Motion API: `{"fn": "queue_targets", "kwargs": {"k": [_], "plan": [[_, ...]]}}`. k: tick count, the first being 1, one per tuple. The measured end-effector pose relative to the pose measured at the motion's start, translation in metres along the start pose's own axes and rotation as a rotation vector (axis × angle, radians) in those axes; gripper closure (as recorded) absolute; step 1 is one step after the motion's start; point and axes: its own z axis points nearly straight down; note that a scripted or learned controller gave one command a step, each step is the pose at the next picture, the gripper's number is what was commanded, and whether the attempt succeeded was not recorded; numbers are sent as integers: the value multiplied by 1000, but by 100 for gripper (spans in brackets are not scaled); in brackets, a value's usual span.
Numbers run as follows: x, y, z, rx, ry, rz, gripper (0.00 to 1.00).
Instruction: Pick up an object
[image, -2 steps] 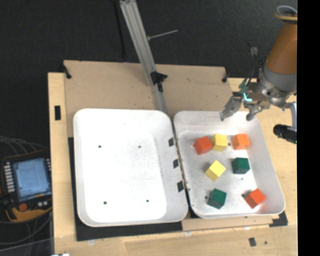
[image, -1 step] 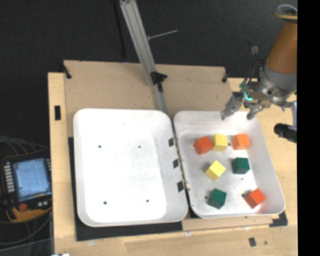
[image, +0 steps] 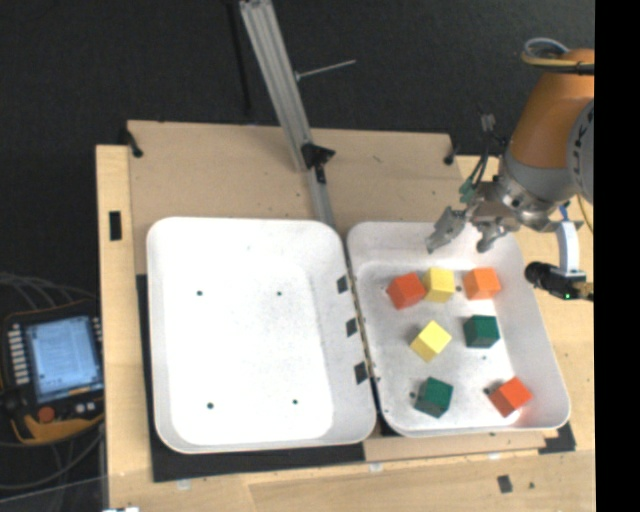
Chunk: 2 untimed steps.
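Observation:
The right bin (image: 395, 245) holds several small blocks. An orange-red block (image: 406, 291), a yellow block (image: 441, 283) and an orange block (image: 482, 283) lie in a row near its far side. Below them sit a second yellow block (image: 431, 340) and a dark green block (image: 481, 331). Another green block (image: 434, 397) and an orange-red block (image: 510, 396) rest near the front. My gripper (image: 467, 235) hangs open above the bin's far edge, behind the row of blocks, with nothing between its fingers.
The left bin (image: 245, 330) lies beside the right one. A slanted metal pole (image: 290, 105) rises from between the bins at the back. A handheld pendant with a lit screen (image: 60, 360) sits off the bench at the left.

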Motion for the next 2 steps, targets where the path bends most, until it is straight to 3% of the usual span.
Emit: {"fn": "queue_targets", "kwargs": {"k": [1,2], "plan": [[5,-9,51,0,0,4,0],[7,-13,90,-16,4,5,0]]}}
